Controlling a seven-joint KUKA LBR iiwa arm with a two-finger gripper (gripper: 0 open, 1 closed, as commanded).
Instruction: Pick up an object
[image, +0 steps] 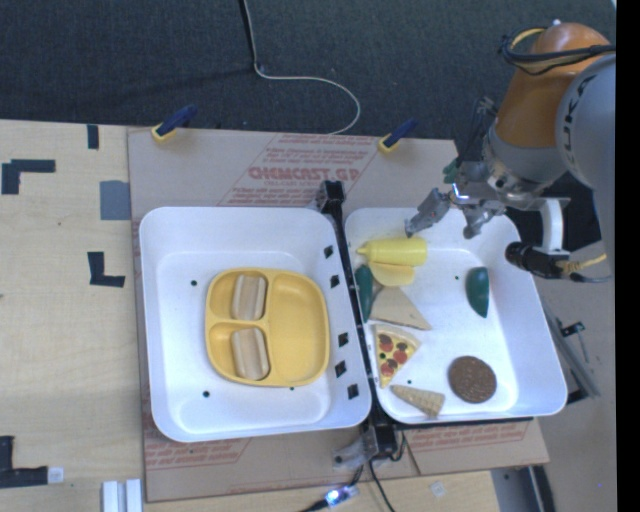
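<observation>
Seen from above at a slant, two white bins sit side by side on a cardboard sheet. The left bin (165, 300) carries a yellow divided tray (300, 340) at its centre, with two tan pieces in the tray's left compartments and bare white floor all round it out to the rim.

The right bin (525, 330) is busier. A yellow piece (393, 252) lies at about eleven o'clock in it, close to the shared wall. Just below it come a dark green piece (364, 290) against the wall and a tan wedge (402, 308). A pizza slice (394, 352) lies at about eight o'clock and a tan crust piece (418, 400) at six, near the front rim. A brown round cookie (471, 379) sits at five o'clock and a green pepper (479, 290) at three. The centre of this bin's floor is open, as is the strip toward twelve o'clock.

The gripper (447, 214) hangs at the bin's twelve o'clock edge, its two fingers (424, 217) spread fairly wide with nothing between them. One fingertip is near the yellow piece's upper right end; whether they touch cannot be told.
</observation>
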